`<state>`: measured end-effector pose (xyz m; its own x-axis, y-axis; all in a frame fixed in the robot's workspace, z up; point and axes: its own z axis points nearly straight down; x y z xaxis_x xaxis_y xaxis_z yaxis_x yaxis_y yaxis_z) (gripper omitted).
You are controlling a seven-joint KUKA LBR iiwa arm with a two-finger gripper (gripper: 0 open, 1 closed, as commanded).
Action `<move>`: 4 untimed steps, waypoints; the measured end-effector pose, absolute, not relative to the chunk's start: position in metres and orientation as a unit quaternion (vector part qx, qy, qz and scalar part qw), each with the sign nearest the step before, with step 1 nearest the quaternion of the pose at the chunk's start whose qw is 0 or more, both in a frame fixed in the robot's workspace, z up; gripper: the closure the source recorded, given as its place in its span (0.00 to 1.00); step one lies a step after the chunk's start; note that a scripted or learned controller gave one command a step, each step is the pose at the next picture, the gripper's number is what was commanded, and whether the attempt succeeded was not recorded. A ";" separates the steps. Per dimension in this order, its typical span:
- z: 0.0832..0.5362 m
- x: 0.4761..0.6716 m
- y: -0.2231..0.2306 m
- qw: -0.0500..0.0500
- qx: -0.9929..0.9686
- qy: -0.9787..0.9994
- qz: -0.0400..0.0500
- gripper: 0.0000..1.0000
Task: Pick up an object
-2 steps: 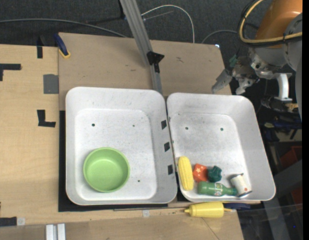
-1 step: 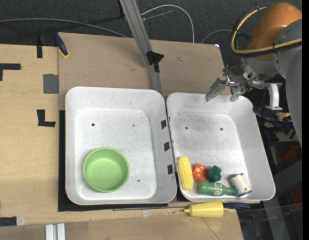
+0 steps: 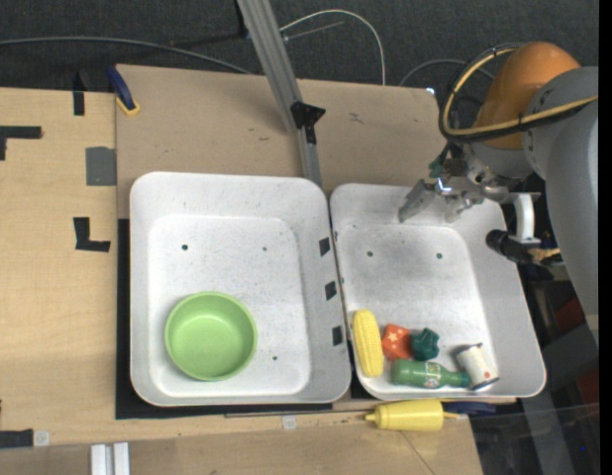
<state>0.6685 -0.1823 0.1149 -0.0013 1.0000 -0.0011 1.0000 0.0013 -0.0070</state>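
Observation:
My gripper (image 3: 432, 206) hangs over the far edge of the right bin (image 3: 425, 275), its fingers spread open with nothing between them. At that bin's near end lie a yellow corn cob (image 3: 366, 342), a small red-orange piece (image 3: 395, 340), a dark green piece (image 3: 426, 342), a green bottle (image 3: 426, 373) on its side and a white can (image 3: 476, 363). All of these are well in front of the gripper, apart from it. A light green bowl (image 3: 211, 335) sits upright in the near left corner of the left bin (image 3: 237, 226).
A yellow squeeze bottle (image 3: 409, 416) lies on the bench just outside the right bin's near rim. A slanted metal pole (image 3: 276, 57) comes down to the gap between the bins at the back. Cables loop behind the arm (image 3: 544, 87).

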 end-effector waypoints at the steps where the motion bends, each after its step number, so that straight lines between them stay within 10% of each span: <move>1: 0.129 0.670 -0.182 -0.001 -0.706 -0.708 0.001 1.00; 4: 0.258 0.659 -0.181 0.000 -0.707 -0.707 0.000 1.00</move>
